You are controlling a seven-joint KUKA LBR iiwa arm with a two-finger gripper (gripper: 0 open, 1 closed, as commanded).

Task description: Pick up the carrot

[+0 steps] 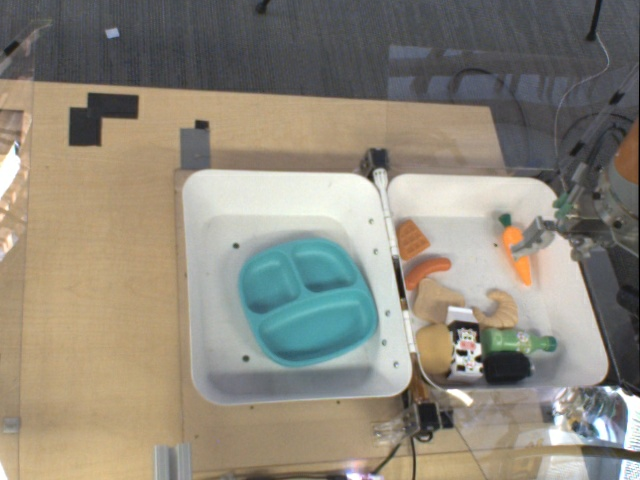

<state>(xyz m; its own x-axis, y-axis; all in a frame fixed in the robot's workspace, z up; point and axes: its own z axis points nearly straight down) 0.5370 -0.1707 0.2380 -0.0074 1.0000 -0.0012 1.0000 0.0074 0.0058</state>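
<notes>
The carrot [518, 252] is small and orange with a green top. It lies in the right bin [450, 203], near that bin's right side, with its tip pointing toward the front. My gripper [543, 234] reaches in from the right edge and sits right beside the carrot's upper right flank, touching or nearly touching it. The carrot rests on the bin floor.
The right bin also holds an orange waffle piece [412, 238], a sausage [428, 267], two wooden shapes [438, 298] [500, 308], a green bottle [515, 342], a black block [507, 368] and a cow-print box [463, 349]. A teal divided plate [307, 300] lies in the left bin [215, 268].
</notes>
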